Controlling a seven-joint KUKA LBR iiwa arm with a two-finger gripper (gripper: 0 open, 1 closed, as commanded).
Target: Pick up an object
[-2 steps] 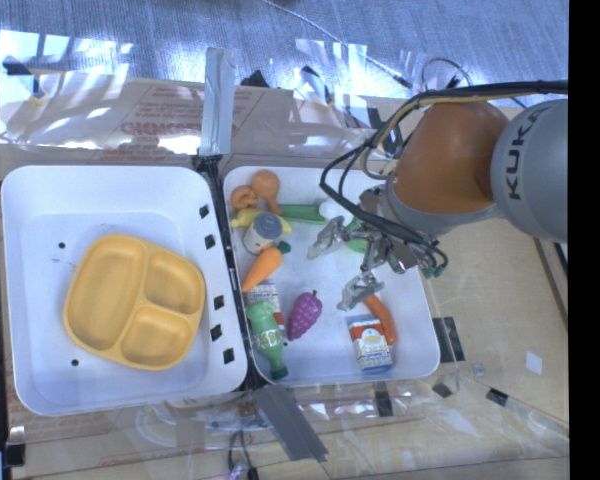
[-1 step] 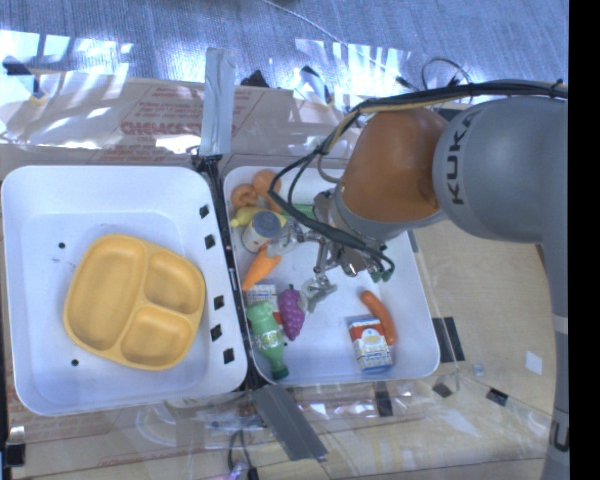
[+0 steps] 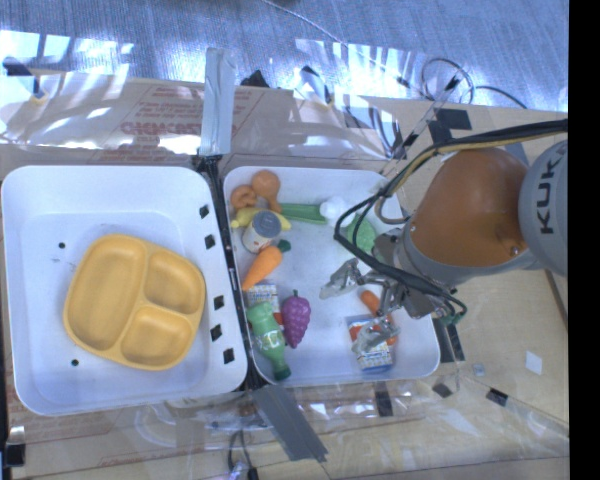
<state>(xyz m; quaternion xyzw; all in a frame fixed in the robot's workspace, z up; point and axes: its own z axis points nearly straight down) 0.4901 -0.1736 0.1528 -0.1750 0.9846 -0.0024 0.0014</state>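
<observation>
My gripper [image 3: 362,303] hangs low over the right side of the right bin [image 3: 325,363], under the orange wrist band [image 3: 470,213]. Its two metal fingers [image 3: 338,280] stand apart, so it is open. A small orange piece [image 3: 369,298] lies in the gap between them, not clamped. Just below sits a small blue and red carton [image 3: 373,353]. To the left lie an orange carrot [image 3: 263,264], purple grapes [image 3: 296,316] and a green bottle [image 3: 268,333]. The arm hides the bin's right wall.
At the right bin's far end lie an orange and yellow toy [image 3: 255,195], a small can [image 3: 263,228], a green stick with a white tip [image 3: 305,211] and a green piece [image 3: 360,234]. The left bin [image 3: 40,198] holds a yellow divided plate [image 3: 133,301]. Cables [image 3: 410,148] trail behind the arm.
</observation>
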